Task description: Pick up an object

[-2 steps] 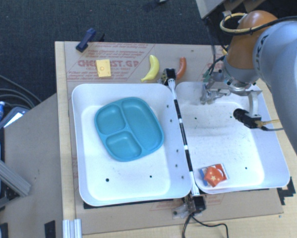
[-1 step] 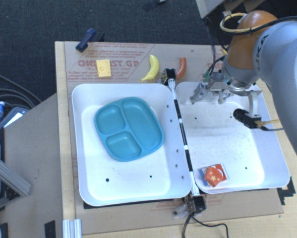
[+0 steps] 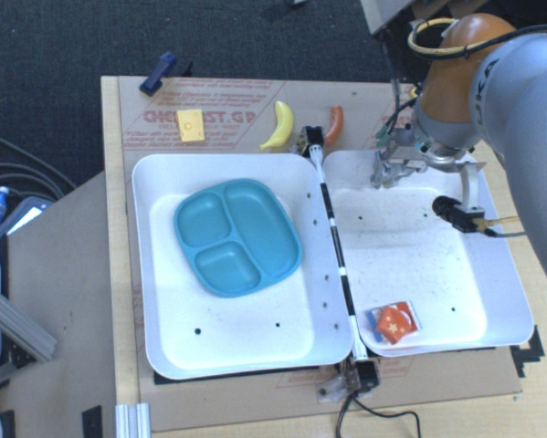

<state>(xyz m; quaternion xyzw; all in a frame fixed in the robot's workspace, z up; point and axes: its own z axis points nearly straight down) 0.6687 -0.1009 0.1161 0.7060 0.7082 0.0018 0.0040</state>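
We see the grey arm (image 3: 510, 89) reaching in from the right, its orange band above the wrist, with the claw (image 3: 389, 173) hanging over the far left corner of the right bin (image 3: 492, 272). The claw looks small and dark from here, and we cannot tell how far apart it stands; nothing shows between its tips.

The only loose thing in the right bin is a small red and orange packet (image 3: 394, 321), lying flat near the bin's near left corner, close to the divider where the two bins meet. It sits well apart from the claw, at the opposite end of the same bin along that left wall.

In the left bin (image 3: 163, 272) we see a blue divided tray (image 3: 237, 235), lying flat and slightly turned, with three compartments.

On the bench (image 3: 127, 135) beyond the bins lie a yellow banana (image 3: 278, 126), an orange carrot-like piece (image 3: 333, 124) just beside it, a yellow block (image 3: 190, 126) and a dark blue item (image 3: 158, 73) at the far edge.
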